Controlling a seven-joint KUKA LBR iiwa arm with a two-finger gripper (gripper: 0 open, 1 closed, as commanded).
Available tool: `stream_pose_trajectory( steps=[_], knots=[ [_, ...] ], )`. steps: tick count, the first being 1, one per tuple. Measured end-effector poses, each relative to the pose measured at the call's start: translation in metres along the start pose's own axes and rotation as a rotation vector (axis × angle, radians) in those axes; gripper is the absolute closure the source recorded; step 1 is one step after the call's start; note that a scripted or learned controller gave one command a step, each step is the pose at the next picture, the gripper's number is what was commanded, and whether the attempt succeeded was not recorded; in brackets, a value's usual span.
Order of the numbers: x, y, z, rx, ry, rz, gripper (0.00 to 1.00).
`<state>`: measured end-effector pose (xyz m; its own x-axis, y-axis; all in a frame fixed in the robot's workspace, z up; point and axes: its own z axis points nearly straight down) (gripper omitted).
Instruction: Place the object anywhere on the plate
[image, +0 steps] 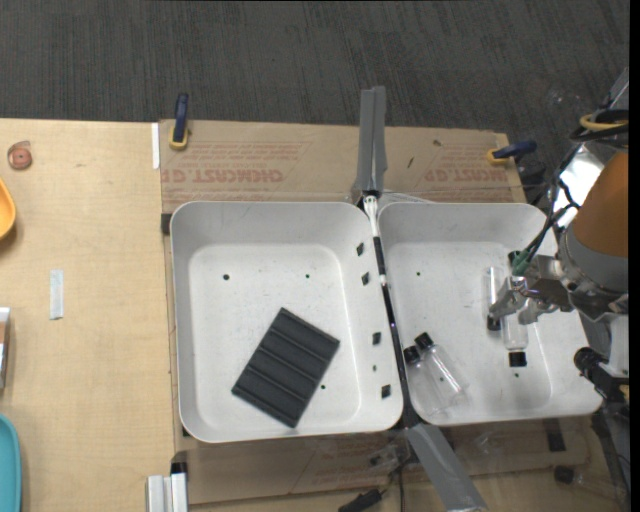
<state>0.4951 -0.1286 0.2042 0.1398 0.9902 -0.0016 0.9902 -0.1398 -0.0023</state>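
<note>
A dark ribbed rectangular plate (287, 366) lies at a slant on the floor of the left bin (200, 300). A small clear vial with a black cap (435, 362) lies on its side in the right bin (450, 235), near that bin's front left corner. My gripper (505, 339) hangs over the right half of the right bin, to the right of the vial and a little behind it. It is open, its two black fingertips (494, 321) stand apart, and nothing sits between them.
A metal divider (372, 150) runs between the two bins. Both bins rest on cardboard (270, 160) held by clamps at the back. The arm's orange band (605, 215) and cables crowd the right bin's right edge. Small items lie on the wooden bench at far left.
</note>
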Motion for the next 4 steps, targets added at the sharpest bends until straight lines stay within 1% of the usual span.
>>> stream_pose_trajectory(
  steps=[1,2,3,4],
  knots=[
    [0.063,0.087,-0.019,0.001,-0.001,-0.074,1.00],
    [0.185,0.037,-0.053,0.000,-0.001,-0.289,1.00],
    [0.282,-0.018,-0.063,0.001,-0.001,-0.794,1.00],
    [0.224,-0.048,-0.147,-0.003,-0.001,-0.940,1.00]
  ],
)
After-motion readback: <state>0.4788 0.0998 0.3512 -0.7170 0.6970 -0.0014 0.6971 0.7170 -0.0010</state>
